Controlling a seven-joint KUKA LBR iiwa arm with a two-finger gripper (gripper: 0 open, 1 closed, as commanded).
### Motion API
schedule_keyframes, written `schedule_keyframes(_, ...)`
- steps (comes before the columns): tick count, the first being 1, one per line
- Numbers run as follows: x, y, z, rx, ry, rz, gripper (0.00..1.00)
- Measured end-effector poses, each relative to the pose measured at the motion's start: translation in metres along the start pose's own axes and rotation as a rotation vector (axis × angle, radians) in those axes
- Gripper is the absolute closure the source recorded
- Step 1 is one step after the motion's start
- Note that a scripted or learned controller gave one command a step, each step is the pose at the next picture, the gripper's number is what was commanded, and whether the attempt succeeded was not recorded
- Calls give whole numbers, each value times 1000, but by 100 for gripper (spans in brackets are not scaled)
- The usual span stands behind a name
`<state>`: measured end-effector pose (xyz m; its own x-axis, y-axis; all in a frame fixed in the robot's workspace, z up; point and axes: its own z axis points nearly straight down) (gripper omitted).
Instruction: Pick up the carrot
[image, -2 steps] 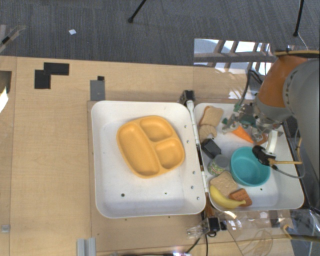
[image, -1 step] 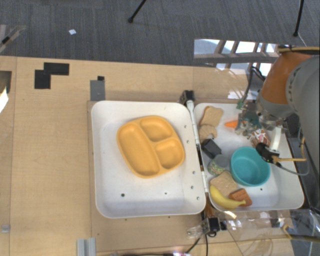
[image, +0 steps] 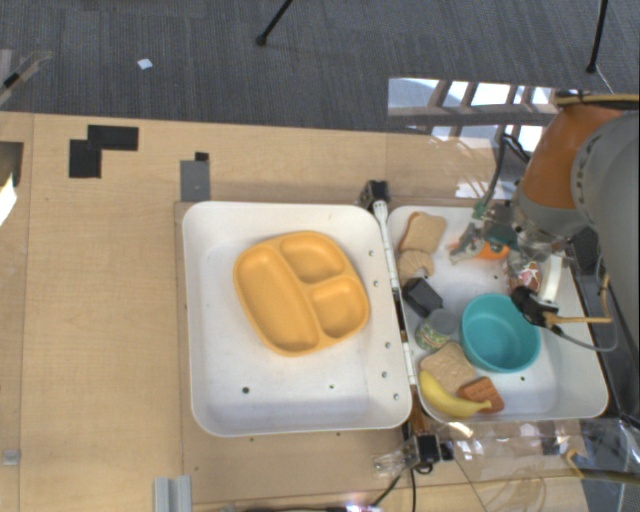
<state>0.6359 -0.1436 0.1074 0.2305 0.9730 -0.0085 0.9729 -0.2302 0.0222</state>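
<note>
Carrot-orange, a small piece of the vegetable (image: 491, 251) shows at the far end of the right shallow white bin (image: 580, 395), directly under the metal claw (image: 484, 237); whether the claw is apart or clamped cannot be told. Nearer in that bin sit a teal plastic bowl (image: 500, 334) and a yellow banana (image: 450, 397). The left white bin (image: 215, 395) holds a yellow three-compartment plate (image: 300, 290).

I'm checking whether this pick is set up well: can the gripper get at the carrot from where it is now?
Probably yes. The gripper is already low in the right bin, right at the carrot, an orange bit at its tip. The teal bowl and bread slice lie apart from it.
</note>
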Motion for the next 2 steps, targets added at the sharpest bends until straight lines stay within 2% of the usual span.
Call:
schedule_keyframes(1, -6, 40, 3, 48, 67, -59, 0)
schedule_keyframes(2, -4, 16, 4, -5, 41, 133, 0)
